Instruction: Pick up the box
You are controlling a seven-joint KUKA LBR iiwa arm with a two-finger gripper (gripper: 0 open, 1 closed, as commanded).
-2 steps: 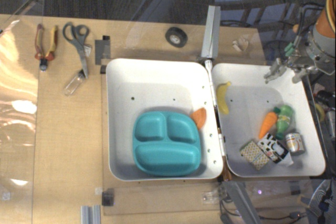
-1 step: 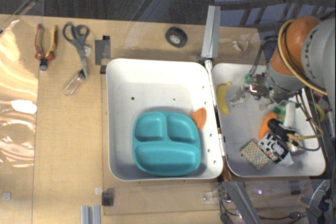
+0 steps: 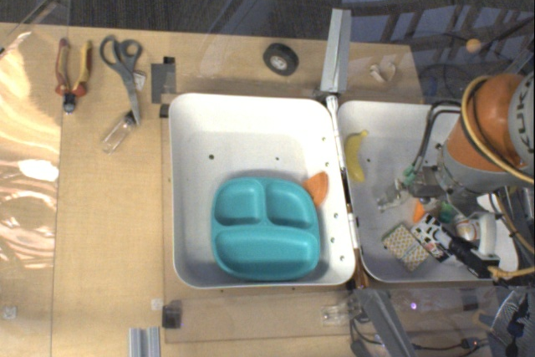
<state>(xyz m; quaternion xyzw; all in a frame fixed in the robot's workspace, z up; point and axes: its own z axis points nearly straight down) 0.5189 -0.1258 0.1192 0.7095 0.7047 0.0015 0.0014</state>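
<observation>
Box (image 3: 405, 246) lies flat in the right bin (image 3: 376, 180), near that bin's front wall, patterned face up; a black-and-white item (image 3: 432, 233) touches its far corner. Sound practice, in my judgement: descend square over the box, clear of that neighbour, and close across its narrow sides. Arm (image 3: 493, 130) stands over the bin's right half, wrist bent down; hand (image 3: 422, 196) hangs just behind the box; its opening cannot be told.

Counter (image 3: 100, 230): pale wood-grain board, matt, with a glossy clear film on its left part. Two white bins (image 3: 251, 125): smooth plastic, slight sheen. Teal divided tray (image 3: 266, 228): smooth matt plastic. Small patterned box (image 3: 405, 245): printed cardboard, matt.
</observation>
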